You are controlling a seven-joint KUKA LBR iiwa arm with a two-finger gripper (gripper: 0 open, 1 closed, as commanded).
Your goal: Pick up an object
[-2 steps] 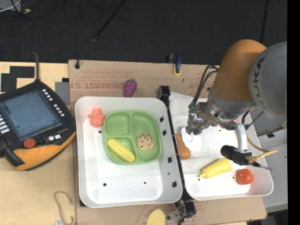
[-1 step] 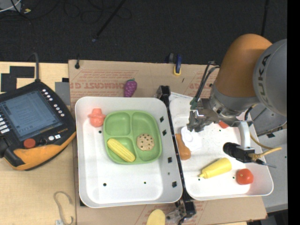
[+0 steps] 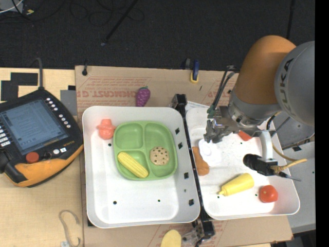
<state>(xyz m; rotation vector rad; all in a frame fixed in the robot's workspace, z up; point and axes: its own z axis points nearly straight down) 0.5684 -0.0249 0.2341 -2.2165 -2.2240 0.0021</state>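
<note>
Left bin [image 3: 133, 199]: pink toy [image 3: 105, 129] beside a green plate [image 3: 131, 138] holding corn [image 3: 132, 164] and a cookie [image 3: 160, 156]; right bin [image 3: 241, 205]: gripper [image 3: 212, 137] just above a white lump [image 3: 206, 150] (whether the gripper is wide or closed cannot be told); further right, yellow bottle [image 3: 237, 184]; tomato [image 3: 268, 193].

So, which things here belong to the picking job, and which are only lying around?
Job, probably:
gripper; in the right bin near it: white piece, orange piece, yellow bottle, tomato.

Lying about:
pendant, grapes, blue clamp, yellow fruit, all outside the bins; plate, corn and cookie, far from the gripper.
</note>
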